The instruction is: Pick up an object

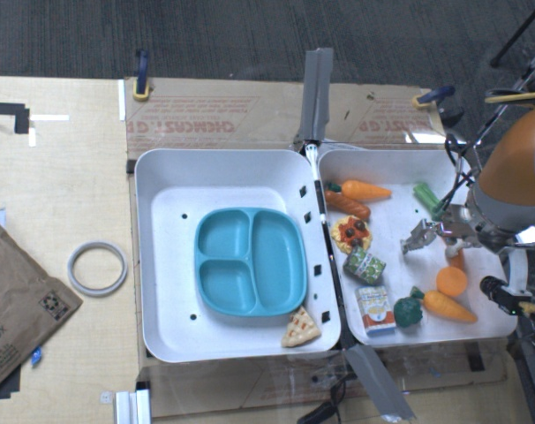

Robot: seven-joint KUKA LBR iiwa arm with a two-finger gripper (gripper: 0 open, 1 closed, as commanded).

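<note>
Near right bin's (400, 162) edge, gripper (422, 235) hovers.

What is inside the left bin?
The left bin holds a teal tray with three compartments and a waffle wedge by its near right corner. The bin floor under the tray is covered.

Upside-down "CHEMCOR" print on cardboard sheet (216, 113), "BOX" on brown carton (16, 312)

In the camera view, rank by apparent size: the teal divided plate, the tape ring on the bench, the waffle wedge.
1. teal divided plate
2. tape ring
3. waffle wedge
</note>
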